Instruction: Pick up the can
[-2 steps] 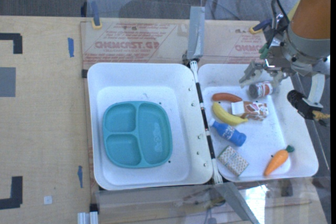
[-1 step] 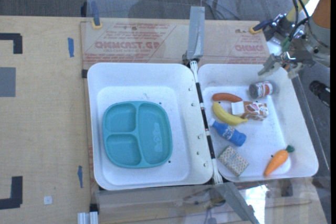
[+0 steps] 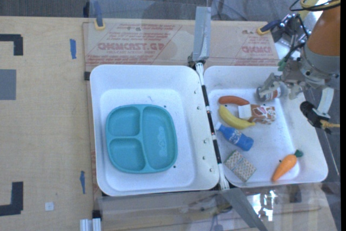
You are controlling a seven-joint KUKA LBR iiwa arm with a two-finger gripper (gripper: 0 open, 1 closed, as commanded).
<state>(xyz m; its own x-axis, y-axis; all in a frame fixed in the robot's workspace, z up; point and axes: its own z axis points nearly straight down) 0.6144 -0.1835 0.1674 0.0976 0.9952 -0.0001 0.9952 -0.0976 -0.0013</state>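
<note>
The can [image 3: 263,114] lies on its side in the right bin [image 3: 313,167], red and white with a patterned label, its pale end facing left toward the banana [image 3: 233,118]. My gripper [image 3: 268,91] hangs low over the bin's back part, just above and slightly right of the can. The grey arm with its orange band [image 3: 331,35] reaches in from the right edge. No object shows clearly in the gripper.
Around the can lie a red sausage [image 3: 233,100], a blue bottle [image 3: 235,137], a speckled box [image 3: 240,165] and a carrot [image 3: 285,166]. The left bin [image 3: 102,89] holds a teal divided plate [image 3: 141,138]. A metal divider [image 3: 201,35] stands behind the bins.
</note>
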